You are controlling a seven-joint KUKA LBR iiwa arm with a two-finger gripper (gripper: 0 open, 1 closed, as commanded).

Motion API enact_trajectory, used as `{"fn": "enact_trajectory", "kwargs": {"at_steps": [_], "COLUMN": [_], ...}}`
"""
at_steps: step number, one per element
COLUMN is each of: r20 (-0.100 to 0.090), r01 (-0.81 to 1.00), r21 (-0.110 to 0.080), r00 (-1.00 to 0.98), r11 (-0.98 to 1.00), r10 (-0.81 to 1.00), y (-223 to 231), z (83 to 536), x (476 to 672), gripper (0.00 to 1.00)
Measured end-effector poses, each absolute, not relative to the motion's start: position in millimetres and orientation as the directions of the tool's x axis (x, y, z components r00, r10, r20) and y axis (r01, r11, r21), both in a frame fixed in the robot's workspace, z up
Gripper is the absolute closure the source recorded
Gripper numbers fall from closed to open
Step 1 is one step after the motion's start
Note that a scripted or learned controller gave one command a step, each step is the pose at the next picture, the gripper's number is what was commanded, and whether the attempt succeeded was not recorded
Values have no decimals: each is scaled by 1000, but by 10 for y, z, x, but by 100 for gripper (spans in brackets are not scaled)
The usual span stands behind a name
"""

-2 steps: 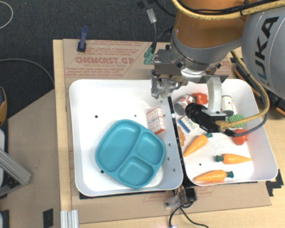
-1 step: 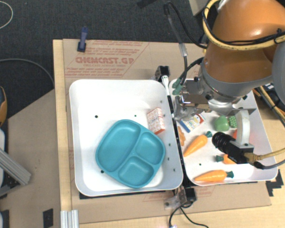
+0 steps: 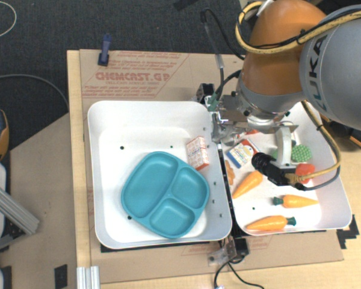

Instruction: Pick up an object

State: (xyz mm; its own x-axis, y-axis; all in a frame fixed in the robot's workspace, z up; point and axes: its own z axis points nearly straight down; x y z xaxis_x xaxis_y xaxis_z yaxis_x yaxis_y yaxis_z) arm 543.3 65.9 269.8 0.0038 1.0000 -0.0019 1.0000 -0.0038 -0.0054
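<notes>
— Camera view from above: where is the gripper (image 3: 251, 138)?

— Low over the right bin (image 3: 340, 212), near its far left side, just beside a small white and blue packet (image 3: 239, 156). The wrist covers it, so I cannot tell how it stands.

— And the other things?

— Three carrots (image 3: 248, 183) lie nearer the front. The left bin (image 3: 102, 116) has a blue tray (image 3: 165, 193) and a small carton (image 3: 197, 152).

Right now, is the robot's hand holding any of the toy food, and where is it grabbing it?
It cannot be told. The hand hangs over the right bin, near the carrots, but the arm's wrist hides what is under it.
</notes>
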Motion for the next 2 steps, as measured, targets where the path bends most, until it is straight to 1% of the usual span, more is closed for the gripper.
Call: {"fn": "enact_trajectory", "kwargs": {"at_steps": [1,2], "r20": [-2,-4], "r01": [1000,1000], "r21": [-7,17], "r00": [5,6], "r11": [-5,-6], "r10": [1000,1000], "y": [281,-335], "z": [1791,2917], "x": [5793,6236], "gripper": [100,100]}}
